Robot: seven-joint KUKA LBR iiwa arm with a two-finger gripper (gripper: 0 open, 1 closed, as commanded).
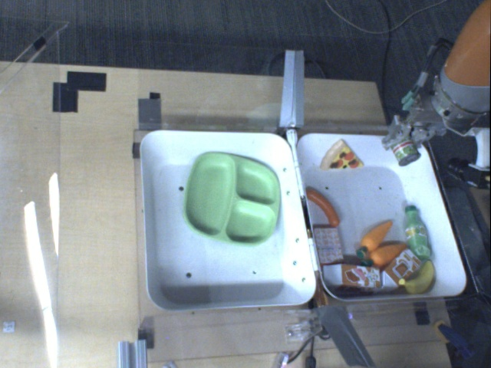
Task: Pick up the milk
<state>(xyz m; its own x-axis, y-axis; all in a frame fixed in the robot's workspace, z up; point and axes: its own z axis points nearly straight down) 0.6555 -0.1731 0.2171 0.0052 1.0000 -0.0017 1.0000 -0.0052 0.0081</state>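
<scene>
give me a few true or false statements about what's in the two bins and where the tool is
1. The green tray lies in the left bin. True.
2. The pizza slice lies at the near end of the right bin. False: it lies at the far end, near the top corner.
3. The green bottle lies by the right bin's right wall. True.
4. The tool hangs over the green tray. False: it is at the right bin's far right corner.
5. The banana lies in the left bin. False: it lies in the right bin's near right corner.
</scene>
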